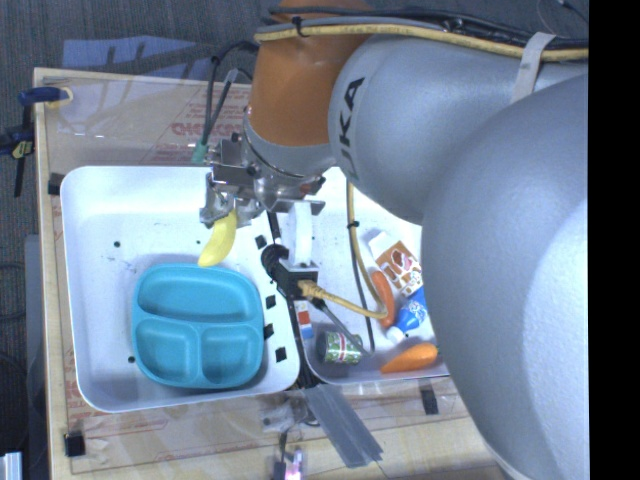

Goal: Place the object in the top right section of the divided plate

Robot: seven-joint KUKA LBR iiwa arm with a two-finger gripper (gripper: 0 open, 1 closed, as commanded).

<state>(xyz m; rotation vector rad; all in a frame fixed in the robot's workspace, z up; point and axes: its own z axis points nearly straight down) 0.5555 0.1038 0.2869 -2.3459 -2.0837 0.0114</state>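
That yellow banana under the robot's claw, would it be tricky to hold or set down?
Probably a little. The banana looks smooth and glossy, so it may slip between hard fingers. Its curved, tapered shape could let it rock or swivel when released. It appears to be a small toy, so likely light and stiff.

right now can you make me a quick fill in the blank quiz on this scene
1. The divided plate is coloured ____.
2. The yellow banana hangs just below the gripper, above the ____ bin.
3. The plate's sections number ____.
4. The green can lies in the ____ bin.

Missing words: blue; left; three; right
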